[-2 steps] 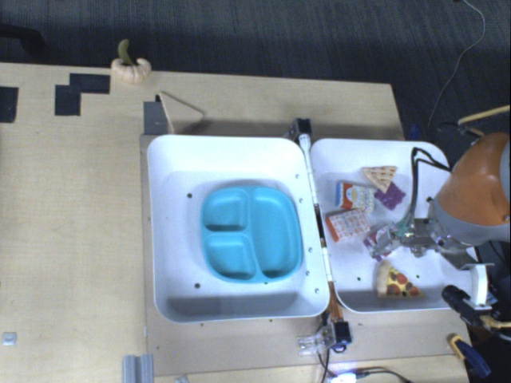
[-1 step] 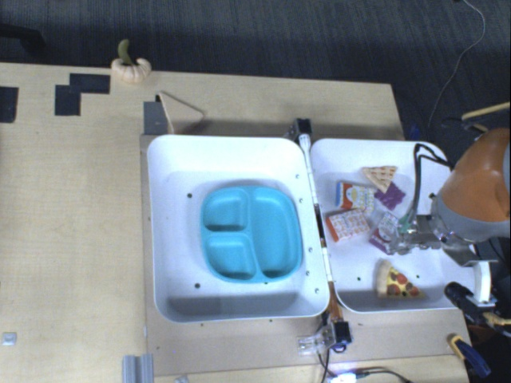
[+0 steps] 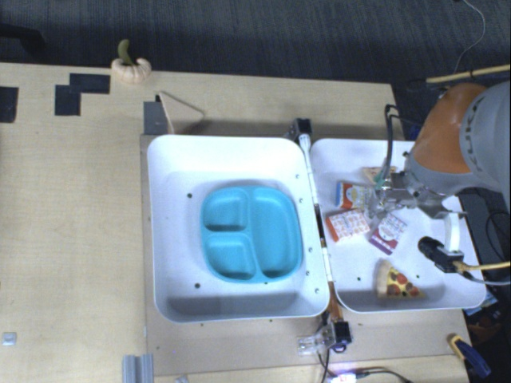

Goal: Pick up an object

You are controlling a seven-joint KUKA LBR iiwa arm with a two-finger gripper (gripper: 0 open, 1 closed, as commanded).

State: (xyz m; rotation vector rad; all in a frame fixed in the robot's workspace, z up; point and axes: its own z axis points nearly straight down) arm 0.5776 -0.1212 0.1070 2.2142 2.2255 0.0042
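Observation:
My gripper (image 3: 378, 207) hangs low over the middle of the right bin (image 3: 351, 298), among several small things. A red and white packet (image 3: 347, 225) lies just left of it, and an orange packet (image 3: 352, 192) sits above that. A purple and white packet (image 3: 389, 232) lies right below the fingertips. A pizza slice toy (image 3: 397, 282) rests near the bin's front. A tan thing (image 3: 374, 173) peeks out behind the gripper. Nothing shows plainly between the fingers.
The left bin (image 3: 172, 238) holds a blue divided tray (image 3: 251, 231). A small gourd (image 3: 130, 69) sits on the bench at the far left. The arm (image 3: 459, 134) reaches in from the right above the right bin.

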